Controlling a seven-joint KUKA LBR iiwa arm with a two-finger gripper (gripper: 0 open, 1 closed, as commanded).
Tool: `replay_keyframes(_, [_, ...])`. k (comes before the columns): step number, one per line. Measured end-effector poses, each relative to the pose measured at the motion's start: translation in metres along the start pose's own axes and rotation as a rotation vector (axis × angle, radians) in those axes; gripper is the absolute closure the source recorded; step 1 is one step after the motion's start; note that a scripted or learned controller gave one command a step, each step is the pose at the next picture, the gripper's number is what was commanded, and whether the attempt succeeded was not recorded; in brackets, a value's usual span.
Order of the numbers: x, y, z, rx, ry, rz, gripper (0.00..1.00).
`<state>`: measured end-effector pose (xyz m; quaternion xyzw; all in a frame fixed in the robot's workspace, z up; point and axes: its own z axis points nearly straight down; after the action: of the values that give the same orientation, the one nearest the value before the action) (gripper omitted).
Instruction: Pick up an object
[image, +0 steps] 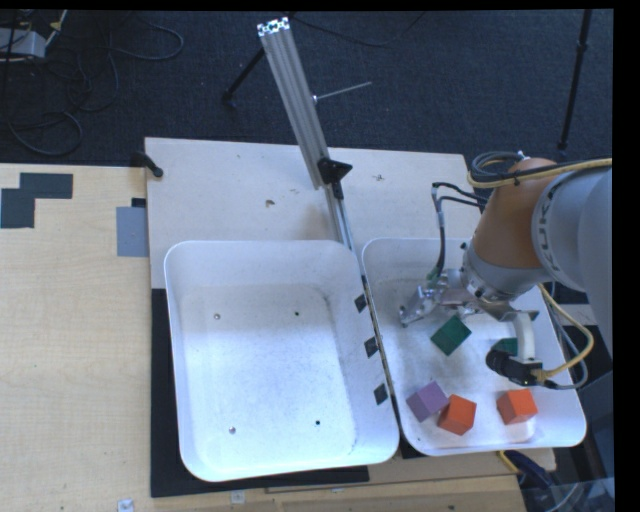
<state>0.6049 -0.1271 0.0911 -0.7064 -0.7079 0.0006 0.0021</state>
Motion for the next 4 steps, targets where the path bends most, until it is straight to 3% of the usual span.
replay_keyframes(1, [-0.003,-0.056,-0.001,-0.005,-0.003,0.004,0.00])
replay_keyframes(2, [-0.024,-0.071,-0.001,-0.006,-0.002,0.003,0.00])
replay_keyframes(3, [-0.014,-0.043,-0.001,-0.005,-0.003,0.001,0.00])
replay_keyframes(4, [0.020,0.040,-0.003,-0.007,-0.001,-0.002,0.00])
